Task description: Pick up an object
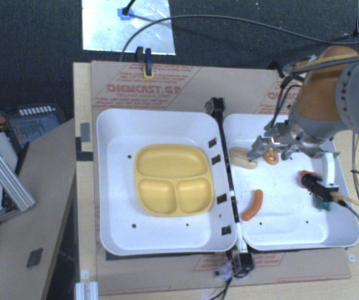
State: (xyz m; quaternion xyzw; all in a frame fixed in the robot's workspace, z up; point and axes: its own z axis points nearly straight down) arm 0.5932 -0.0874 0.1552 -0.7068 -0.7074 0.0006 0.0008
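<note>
Arm (329,99): reaches in over the right bin (291,245); it is better to descend straight and slowly, without sideways sweep.
Left bin (113,167): carries only the yellow divided tray (173,179), which is well apart from the work.
Gripper (271,147): low over the far left part of the right bin. I cannot tell if it is spread or pressed together, because the wrist covers it.
Red sausage (252,205): lies free near the divider, an easy second choice.
Beige piece (243,159): just beside the gripper; it could be pushed away by mistake.
Orange ring (271,157): directly at the gripper, probably the target. Center over it, close only at the floor, then lift gently.
</note>
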